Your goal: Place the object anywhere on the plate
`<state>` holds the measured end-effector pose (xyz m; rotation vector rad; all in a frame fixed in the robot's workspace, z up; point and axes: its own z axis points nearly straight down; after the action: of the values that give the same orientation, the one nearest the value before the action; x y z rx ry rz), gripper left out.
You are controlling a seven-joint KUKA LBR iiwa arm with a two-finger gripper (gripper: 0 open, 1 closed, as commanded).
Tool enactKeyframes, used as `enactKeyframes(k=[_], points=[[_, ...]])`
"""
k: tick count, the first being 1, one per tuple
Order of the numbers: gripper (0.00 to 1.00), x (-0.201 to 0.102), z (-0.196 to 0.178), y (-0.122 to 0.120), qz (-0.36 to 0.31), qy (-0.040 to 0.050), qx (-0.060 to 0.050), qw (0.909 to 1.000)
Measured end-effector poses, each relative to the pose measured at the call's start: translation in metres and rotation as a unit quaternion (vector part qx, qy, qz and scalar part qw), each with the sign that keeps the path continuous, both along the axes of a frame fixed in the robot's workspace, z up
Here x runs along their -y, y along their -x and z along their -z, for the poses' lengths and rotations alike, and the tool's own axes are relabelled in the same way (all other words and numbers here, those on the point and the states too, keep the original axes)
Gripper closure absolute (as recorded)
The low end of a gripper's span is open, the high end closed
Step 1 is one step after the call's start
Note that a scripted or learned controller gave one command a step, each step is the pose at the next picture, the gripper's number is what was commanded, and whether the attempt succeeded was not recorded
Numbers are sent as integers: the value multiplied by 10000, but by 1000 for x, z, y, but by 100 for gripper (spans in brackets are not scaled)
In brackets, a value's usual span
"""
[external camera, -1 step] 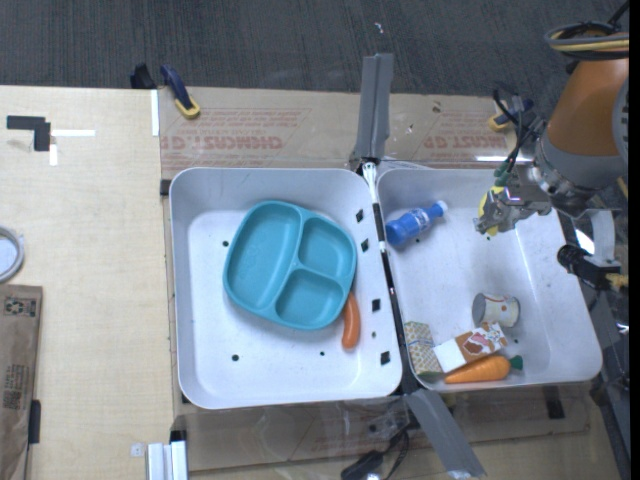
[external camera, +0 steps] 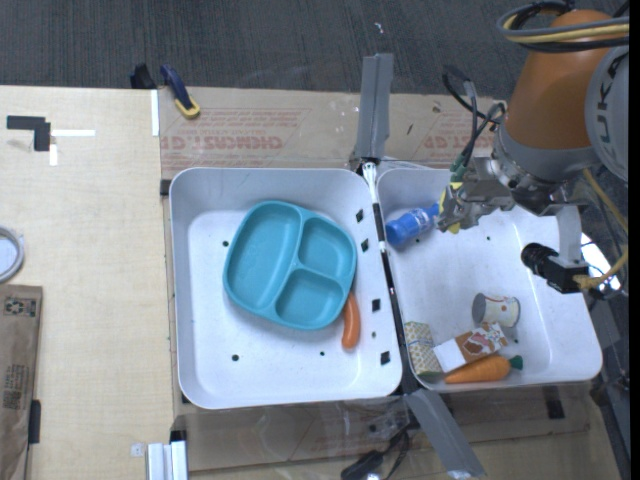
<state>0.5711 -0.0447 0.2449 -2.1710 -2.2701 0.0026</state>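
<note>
Pale wooden counter (external camera: 80, 228) beneath two shallow white bins set side by side, touching along a shared middle edge

Grey arm with orange band (external camera: 565, 68) reaching in from the right, over the upper corner of the right bin (external camera: 575, 363)

Left bin (external camera: 185, 298) carrying a teal three-compartment plate (external camera: 290, 265), tilted a little, compartments bare

Just beside the plate's lower right rim, in the left bin, a small orange sausage-like piece (external camera: 350, 324), lying roughly upright in the view

In the right bin, near its upper left corner, a blue bottle (external camera: 408, 226) lying on its side, close against the dividing wall

End effector (external camera: 452, 214) directly right of the blue bottle, at its cap end, touching or nearly so; contact unclear, grip width impossible to tell from this angle

Well apart from both, along the right bin's lower edge: an orange carrot (external camera: 482, 370), a printed packet (external camera: 480, 342) just above it, a small tipped cup (external camera: 497, 310), and a pale patterned packet (external camera: 420, 348) at the lower left corner
</note>
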Motion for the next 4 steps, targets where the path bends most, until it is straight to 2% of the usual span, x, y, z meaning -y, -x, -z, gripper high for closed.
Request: enactKeyframes(k=[1,2,3,4], points=[[100,-65,36,-12,233,4,-18,9997],[100,-132,18,14,-724,2,-10,9974],[100,-130,10,13,-709,8,-16,9975],[0,-130,10,13,-706,9,-17,9975]])
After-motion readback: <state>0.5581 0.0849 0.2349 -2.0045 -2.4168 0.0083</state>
